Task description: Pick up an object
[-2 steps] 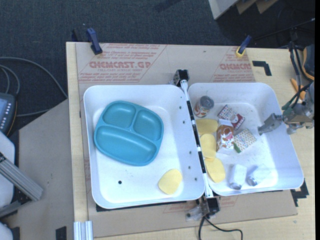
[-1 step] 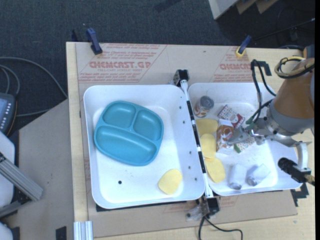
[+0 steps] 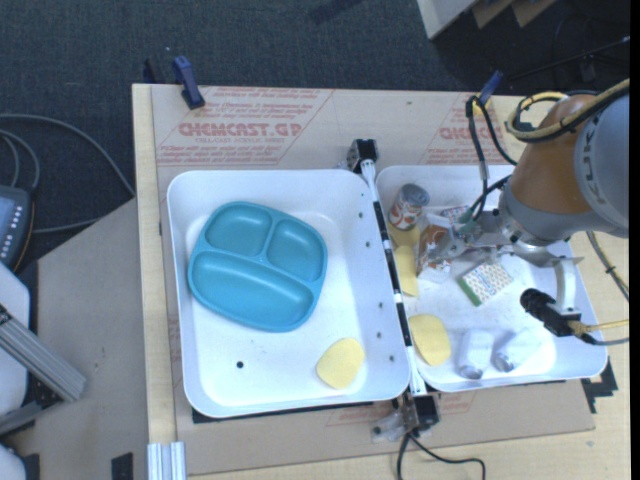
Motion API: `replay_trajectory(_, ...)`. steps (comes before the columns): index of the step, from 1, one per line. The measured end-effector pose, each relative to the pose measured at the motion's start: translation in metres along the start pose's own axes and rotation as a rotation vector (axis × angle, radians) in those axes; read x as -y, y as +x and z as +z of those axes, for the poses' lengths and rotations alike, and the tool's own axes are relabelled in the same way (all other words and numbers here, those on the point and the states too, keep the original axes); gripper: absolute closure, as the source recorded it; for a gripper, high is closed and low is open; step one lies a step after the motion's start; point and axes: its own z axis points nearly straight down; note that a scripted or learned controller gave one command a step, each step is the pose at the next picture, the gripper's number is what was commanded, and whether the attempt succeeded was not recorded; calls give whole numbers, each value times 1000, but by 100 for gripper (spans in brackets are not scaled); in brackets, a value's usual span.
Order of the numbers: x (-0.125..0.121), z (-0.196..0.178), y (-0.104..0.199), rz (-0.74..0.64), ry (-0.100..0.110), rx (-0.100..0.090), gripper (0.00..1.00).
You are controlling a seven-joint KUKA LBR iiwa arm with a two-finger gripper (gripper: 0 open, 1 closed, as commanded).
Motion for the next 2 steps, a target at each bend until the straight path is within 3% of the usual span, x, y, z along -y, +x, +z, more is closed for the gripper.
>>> replay_trajectory(1, -62, 5, 10, -2, 8, 0, 0)
replay_trajectory(2, -66, -9, 15, -5, -3, -9, 100)
